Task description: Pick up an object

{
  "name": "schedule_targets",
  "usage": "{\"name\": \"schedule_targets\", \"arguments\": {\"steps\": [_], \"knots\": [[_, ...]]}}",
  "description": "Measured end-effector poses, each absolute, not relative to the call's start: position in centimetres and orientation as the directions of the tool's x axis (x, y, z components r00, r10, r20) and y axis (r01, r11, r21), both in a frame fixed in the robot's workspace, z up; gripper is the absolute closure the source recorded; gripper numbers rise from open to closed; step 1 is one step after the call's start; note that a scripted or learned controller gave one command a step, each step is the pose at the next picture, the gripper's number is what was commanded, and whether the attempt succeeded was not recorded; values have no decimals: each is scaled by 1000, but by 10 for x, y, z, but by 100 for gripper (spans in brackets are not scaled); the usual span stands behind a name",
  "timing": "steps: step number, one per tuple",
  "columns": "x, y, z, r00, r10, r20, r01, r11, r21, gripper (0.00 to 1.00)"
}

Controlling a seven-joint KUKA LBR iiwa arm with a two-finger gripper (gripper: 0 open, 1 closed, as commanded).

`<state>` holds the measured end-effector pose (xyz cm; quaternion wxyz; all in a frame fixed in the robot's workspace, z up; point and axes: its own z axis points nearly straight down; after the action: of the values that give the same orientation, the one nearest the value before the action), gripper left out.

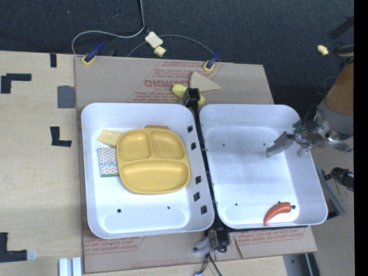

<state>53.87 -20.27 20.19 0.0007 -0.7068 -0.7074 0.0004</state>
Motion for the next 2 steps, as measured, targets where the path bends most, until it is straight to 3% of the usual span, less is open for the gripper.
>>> {"name": "schedule_targets", "arguments": {"steps": [1,2], "knots": [[564,-96,80,-9,1000,-3,1000,9,3,0],[643,-100,86,-3,1000,-2,1000,3,6,0]]}}
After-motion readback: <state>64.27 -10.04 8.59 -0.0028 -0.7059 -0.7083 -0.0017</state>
